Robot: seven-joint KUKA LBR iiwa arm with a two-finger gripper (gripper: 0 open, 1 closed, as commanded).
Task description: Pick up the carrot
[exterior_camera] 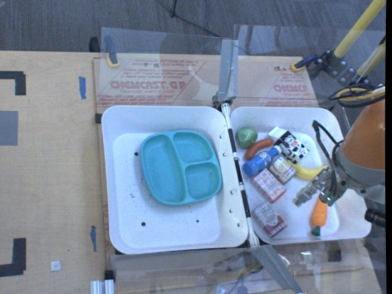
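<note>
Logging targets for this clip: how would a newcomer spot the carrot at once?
Look in the right-hand white bin, toward its near right corner beside the gripper. The carrot lies there, apart from the clutter. It is the one orange, tapered piece with a green end; the banana above it is yellow and curved.

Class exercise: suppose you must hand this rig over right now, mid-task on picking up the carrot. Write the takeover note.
Hand: low in the right bin, right above the carrot's top end; grip state unclear.
Carrot: lying on the bin floor near the front right corner, green end toward the front.
Done: the approach to the carrot.
Left: confirm the grasp, then lift. The banana lies close behind it.
</note>
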